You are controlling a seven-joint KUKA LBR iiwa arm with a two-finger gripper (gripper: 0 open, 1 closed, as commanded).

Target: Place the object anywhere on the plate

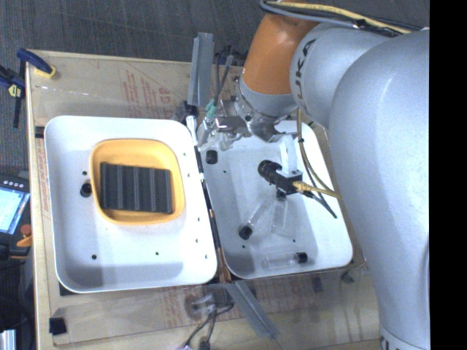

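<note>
A yellow plate (137,152) with a dark ribbed centre lies in the left white bin (73,261). My gripper (272,244) hangs low over the right white bin (321,232), near its front. Its translucent fingers (253,219) end in dark tips that stand well apart, so it is open, and I see nothing between them. A small dark item (211,156) sits in the right bin's far left corner; I cannot tell what it is. The plate is a bin's width to the left of the gripper.
The large grey arm with its orange band (273,46) covers the right bin's far and right sides. A black cable (314,189) runs off the wrist. The raised rims of the two bins meet at the centre (208,210). Clamps (33,60) grip the bench's far left corner.
</note>
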